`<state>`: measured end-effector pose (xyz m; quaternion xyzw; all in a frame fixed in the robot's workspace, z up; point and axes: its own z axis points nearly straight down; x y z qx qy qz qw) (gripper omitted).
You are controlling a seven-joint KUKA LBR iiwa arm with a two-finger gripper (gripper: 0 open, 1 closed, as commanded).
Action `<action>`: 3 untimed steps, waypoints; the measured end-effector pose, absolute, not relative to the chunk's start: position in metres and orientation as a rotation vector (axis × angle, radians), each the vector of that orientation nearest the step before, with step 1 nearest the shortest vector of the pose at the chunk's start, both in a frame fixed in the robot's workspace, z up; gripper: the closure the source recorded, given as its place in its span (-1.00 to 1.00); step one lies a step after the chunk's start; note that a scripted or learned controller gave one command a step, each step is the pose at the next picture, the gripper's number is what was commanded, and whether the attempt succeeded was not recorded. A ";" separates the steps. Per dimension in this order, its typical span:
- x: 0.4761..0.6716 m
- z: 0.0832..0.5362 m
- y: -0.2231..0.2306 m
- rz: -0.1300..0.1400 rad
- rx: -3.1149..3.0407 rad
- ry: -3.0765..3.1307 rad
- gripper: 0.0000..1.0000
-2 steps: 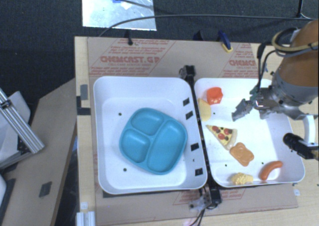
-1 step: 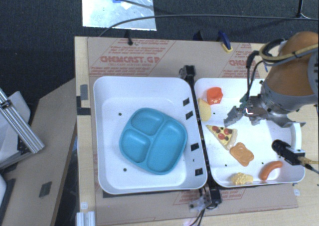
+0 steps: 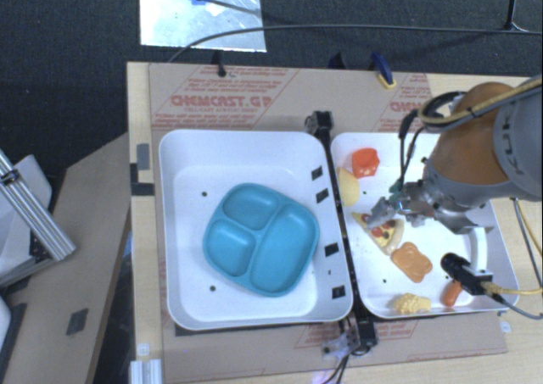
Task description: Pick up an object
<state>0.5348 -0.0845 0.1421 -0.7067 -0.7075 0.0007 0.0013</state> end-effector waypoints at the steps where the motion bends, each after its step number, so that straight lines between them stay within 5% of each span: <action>1: 0.536 0.092 -0.085 -0.003 -2.224 -2.226 -1.00; 2: 0.536 0.104 -0.085 -0.003 -2.223 -2.225 1.00; 3: 0.542 0.150 -0.092 -0.005 -2.222 -2.227 1.00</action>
